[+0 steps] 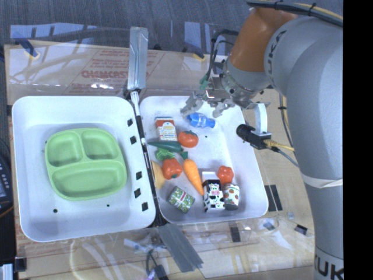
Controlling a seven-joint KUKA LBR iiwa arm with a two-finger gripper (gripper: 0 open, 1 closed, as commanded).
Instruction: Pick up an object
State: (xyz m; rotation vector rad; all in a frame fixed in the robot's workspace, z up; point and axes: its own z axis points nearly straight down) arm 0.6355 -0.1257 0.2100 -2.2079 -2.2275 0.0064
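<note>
My gripper (205, 105) hangs over the far end of the right bin (249, 174), its two fingers spread apart with nothing between them. Just below and right of the fingertips lies a small blue bottle (201, 121). Further down the bin lie an orange-and-white carton (166, 129), a red tomato (187, 139), a green vegetable (165, 146), a red pepper (171, 168), a carrot (193, 177), a red strawberry-like piece (225, 174), a cow-patterned carton (213, 196), a small can (231, 196) and a green can (181, 199).
The left bin (26, 174) holds a green divided plate (87, 162). A grey divider strip (137, 57) runs up between the bins. The arm's grey body (309, 98) covers the right side, with a black cable fitting (253, 136) over the right bin's edge.
</note>
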